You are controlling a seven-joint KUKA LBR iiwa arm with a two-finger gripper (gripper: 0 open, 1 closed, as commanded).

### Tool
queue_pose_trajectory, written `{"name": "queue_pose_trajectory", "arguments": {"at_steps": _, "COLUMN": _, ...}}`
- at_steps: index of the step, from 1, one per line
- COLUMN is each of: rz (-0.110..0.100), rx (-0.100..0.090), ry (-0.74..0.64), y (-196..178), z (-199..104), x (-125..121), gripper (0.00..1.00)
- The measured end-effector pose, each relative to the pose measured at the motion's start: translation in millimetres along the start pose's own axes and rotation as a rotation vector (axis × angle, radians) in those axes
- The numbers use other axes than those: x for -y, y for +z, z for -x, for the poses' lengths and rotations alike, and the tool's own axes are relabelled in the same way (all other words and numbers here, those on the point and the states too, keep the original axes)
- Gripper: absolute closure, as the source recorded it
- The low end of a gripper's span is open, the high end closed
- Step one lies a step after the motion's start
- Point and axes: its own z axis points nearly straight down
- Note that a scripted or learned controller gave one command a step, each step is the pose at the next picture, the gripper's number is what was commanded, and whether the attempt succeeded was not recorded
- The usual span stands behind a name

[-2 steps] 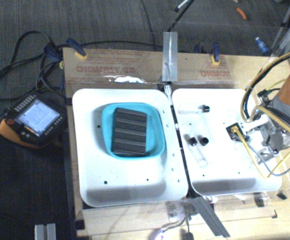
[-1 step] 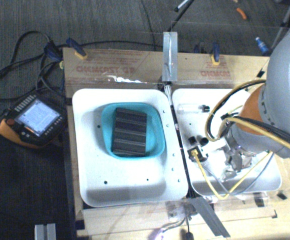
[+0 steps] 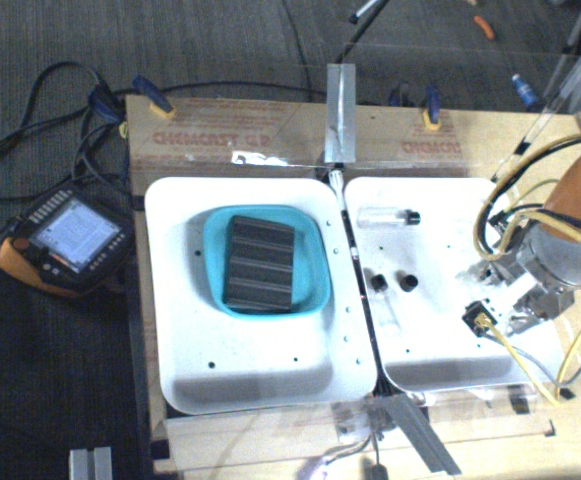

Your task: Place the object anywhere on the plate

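Plate (image 3: 315, 268) holds the ridged dark block (image 3: 260, 263), teal rim free around it; right of it, I can't tell my tool's (image 3: 500, 313) state.

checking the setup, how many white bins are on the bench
2. The left bin holds a blue plate with a dark ridged block on it. The right bin sits beside it, with the gripper over its right side.

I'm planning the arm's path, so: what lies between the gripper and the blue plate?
In the camera view, between the gripper and the blue plate lie two small dark pieces on the right bin's floor, then the rims where both bins meet.
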Motion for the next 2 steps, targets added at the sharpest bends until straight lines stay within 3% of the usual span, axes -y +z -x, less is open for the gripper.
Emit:
{"name": "queue_pose_trajectory", "arguments": {"at_steps": 1, "rz": 0.006, "rx": -0.010, "ry": 0.181, "y": 89.4, "z": 5.3, "x": -17.8, "gripper": 0.00}}
{"name": "queue_pose_trajectory", "arguments": {"at_steps": 2, "rz": 0.004, "rx": 0.000, "ry": 0.082, "y": -79.9, "z": -26.9, "x": -29.7, "gripper": 0.00}}
